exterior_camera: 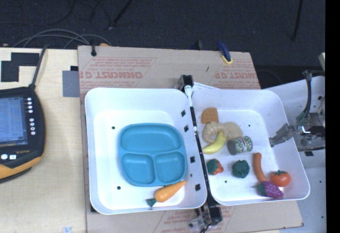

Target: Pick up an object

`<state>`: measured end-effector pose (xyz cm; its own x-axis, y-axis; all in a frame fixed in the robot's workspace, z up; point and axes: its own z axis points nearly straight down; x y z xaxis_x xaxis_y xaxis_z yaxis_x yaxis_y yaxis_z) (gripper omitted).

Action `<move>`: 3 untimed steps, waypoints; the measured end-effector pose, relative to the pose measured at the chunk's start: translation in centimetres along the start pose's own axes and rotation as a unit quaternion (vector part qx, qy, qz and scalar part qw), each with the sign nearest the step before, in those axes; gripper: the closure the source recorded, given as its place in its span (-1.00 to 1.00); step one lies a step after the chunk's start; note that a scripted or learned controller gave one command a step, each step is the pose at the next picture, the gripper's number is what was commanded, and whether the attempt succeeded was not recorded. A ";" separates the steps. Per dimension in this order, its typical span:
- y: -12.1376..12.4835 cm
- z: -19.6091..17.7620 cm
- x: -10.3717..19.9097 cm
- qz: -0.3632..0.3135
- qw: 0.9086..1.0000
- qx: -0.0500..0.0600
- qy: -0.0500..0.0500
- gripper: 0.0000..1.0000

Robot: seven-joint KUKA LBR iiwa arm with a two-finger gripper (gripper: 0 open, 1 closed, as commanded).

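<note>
At frame right, the hand is hanging over the right bin's right wall, grey fingers pointing left; can't tell how far they're spread, nothing is sitting between them. Right bin is holding the pickable stuff: cracker at upper left, croissant just below it touching a pale round piece, banana lying under the croissant, green-label can beside the banana. Lower row: strawberry, broccoli, sausage standing nearly vertical, tomato and grapes in the lower right corner, touching. Left bin is carrying a blue divided plate mid-bin, with a carrot lying just below its lower right corner. Teach pendant is sitting on the tabletop at frame left.
</note>
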<state>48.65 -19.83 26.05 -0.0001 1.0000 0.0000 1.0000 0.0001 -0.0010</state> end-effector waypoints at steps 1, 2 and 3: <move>-1.5 16.3 8.4 -0.003 1.000 0.009 0.005 -1.00; -0.2 17.4 10.7 0.000 1.000 0.002 0.000 -1.00; -0.2 16.2 10.5 0.003 1.000 0.001 0.000 1.00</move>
<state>48.42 -9.35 9.84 0.0067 1.0000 0.0008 1.0000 -0.0067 -0.0034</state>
